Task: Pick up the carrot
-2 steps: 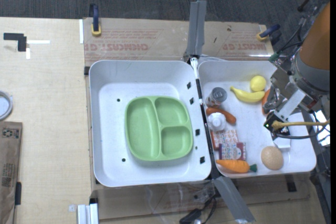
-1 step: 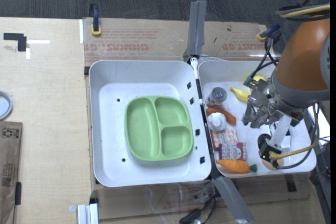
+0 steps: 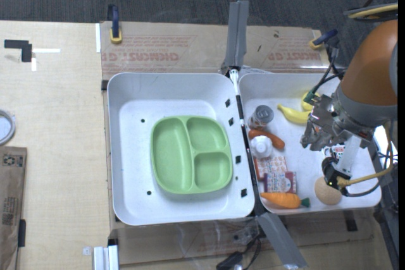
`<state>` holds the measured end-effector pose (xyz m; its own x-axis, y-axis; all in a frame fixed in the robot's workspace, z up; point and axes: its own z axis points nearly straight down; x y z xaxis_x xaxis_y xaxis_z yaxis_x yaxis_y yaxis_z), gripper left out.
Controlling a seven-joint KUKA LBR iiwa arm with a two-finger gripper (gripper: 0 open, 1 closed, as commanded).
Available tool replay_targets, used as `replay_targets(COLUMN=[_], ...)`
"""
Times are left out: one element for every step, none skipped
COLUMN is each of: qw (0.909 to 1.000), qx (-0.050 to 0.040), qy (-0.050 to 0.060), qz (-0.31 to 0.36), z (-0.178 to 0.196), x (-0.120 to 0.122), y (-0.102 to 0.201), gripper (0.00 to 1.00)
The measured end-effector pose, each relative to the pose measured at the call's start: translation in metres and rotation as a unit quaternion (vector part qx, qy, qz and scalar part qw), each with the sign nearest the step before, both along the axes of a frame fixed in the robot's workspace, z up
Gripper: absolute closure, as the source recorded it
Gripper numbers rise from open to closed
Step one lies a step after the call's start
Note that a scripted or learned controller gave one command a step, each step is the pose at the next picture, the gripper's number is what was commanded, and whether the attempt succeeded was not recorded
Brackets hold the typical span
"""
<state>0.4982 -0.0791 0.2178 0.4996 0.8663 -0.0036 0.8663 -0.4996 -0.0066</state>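
Looking down from the fixed camera, I find the carrot [image 3: 281,200] lying along the near edge of the right bin [image 3: 288,90], close to its near-left corner, orange body pointing left and green stub to the right. Just above it sits a red-and-white packet [image 3: 276,174], and toward the near-right corner rests a pale round ball [image 3: 328,192]. A second orange piece [image 3: 267,136], a white bottle [image 3: 261,147] and a small tin [image 3: 262,114] crowd the left wall, with a banana [image 3: 292,114] nearer the far edge. The left bin [image 3: 124,155] carries a green divided plate [image 3: 192,153].

My claw [image 3: 318,131] hangs over the right half of the right bin, well apart from the carrot, and I cannot tell from this angle how it is set; nothing visible is in its grasp.

To do this step well, I judge I should travel toward the near-left corner, turn my wrist so I close across the carrot's narrow width, and come down at mid-body. The bin's near wall and the packet leave little room, so a straight descent seems safest
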Motion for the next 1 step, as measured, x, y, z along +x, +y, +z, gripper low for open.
replay_targets(qw=[0.9949], qx=[0.0009], qy=[-0.001], qz=[0.101], z=[0.0085], x=[-0.0206], y=[-0.0349], gripper=[1.0])
